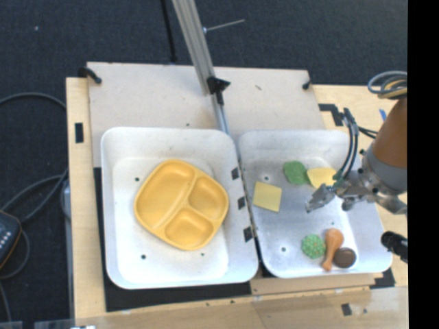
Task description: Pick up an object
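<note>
Camera view has the gripper point(322, 199) hanging over the right bin point(274, 146), its 2 fingers spread apart with nothing between them. Just up and left of the fingertips lies a green round piece point(295, 172), and touching that piece, directly above the gripper, sits a pale yellow piece point(319, 177). Further left lies a flat yellow square point(267, 197). Below the gripper sit a green bumpy ball point(313, 245) and, just beside it, an orange and brown drumstick-shaped toy point(335, 247). Well to the left, in the left bin point(116, 149), rests a yellow 3-compartment plate point(182, 203). As I judge it, the pick is not yet done: every object lies on a bin floor, so choosing 1, closing on it and lifting all remain.
</note>
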